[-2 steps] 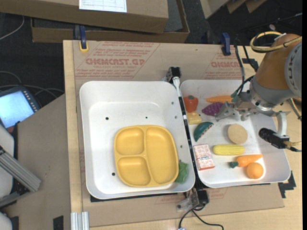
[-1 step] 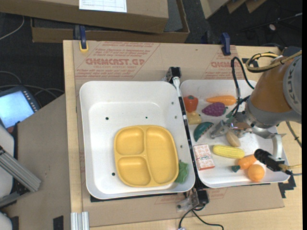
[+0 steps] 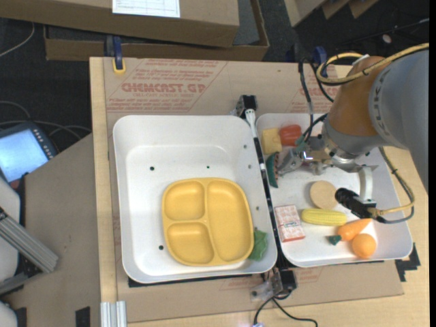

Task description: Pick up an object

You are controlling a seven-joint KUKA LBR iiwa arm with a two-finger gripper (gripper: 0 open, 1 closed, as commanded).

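Nearest you, along the front of the right bin (image 3: 402,247), lie the pickings: an orange (image 3: 364,245) at the front, a carrot (image 3: 353,229) touching it just behind, then a corn cob (image 3: 324,217) with its long axis running left to right, and a small red-and-white box (image 3: 289,223) by the bin's left wall. A tan round disc (image 3: 323,195) sits just behind the corn.

Further back, the gripper (image 3: 291,161) hangs over the left middle of the same bin, its metal body pointing toward the divider. You cannot tell from here whether it is spread or pressed together, and nothing shows between its tips.

So the relation that matters: the front row lies toward you and to the right of the tool, while a yellow block (image 3: 272,139) and a red piece (image 3: 289,133) sit just behind it, near the back left corner. Those two look the nearer targets. A green item (image 3: 272,171) lies just beside the tool at the divider.

Away in the left bin (image 3: 136,142) rests a yellow divided plate (image 3: 206,220), well apart.
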